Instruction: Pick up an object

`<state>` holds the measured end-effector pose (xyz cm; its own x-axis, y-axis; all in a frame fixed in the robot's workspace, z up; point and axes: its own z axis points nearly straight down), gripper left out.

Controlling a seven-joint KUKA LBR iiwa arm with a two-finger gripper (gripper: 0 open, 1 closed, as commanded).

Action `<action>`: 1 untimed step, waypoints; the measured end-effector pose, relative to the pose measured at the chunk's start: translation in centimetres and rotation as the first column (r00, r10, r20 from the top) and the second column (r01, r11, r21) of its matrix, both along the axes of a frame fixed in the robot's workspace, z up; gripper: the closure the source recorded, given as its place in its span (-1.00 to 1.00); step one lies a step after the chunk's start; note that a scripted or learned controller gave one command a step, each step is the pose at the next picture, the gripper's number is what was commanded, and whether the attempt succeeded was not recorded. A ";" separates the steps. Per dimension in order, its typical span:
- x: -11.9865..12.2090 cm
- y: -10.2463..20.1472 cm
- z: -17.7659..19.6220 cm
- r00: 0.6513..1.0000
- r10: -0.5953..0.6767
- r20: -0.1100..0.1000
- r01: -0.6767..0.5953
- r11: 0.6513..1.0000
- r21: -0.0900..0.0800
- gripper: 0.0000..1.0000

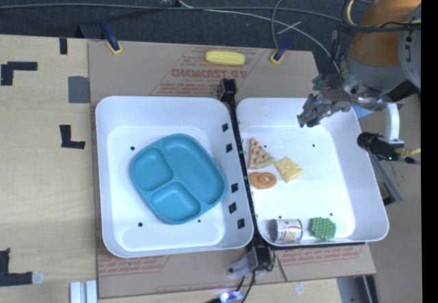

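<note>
The gripper (309, 119) is seen above the right bin (342, 158), near its far edge; whether its fingers are open or shut cannot be told, and nothing is seen held.

A pizza slice (257, 152), a cheese wedge (288, 169) and a small pretzel (263, 180) are grouped toward the bin's left edge. A can (289, 230) and a green ball (322, 228) lie along its near edge. A blue divided plate (177, 177) is set in the left bin (116, 124).

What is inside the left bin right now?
The left bin holds one blue divided tray, lying flat with nothing in its three compartments. Whatever is under the tray is covered and cannot be seen.
</note>
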<state>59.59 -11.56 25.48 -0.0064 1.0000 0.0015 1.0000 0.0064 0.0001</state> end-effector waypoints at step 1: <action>-0.3 5.6 0.3 1.000 0.000 -0.001 0.000 1.000 0.000 1.00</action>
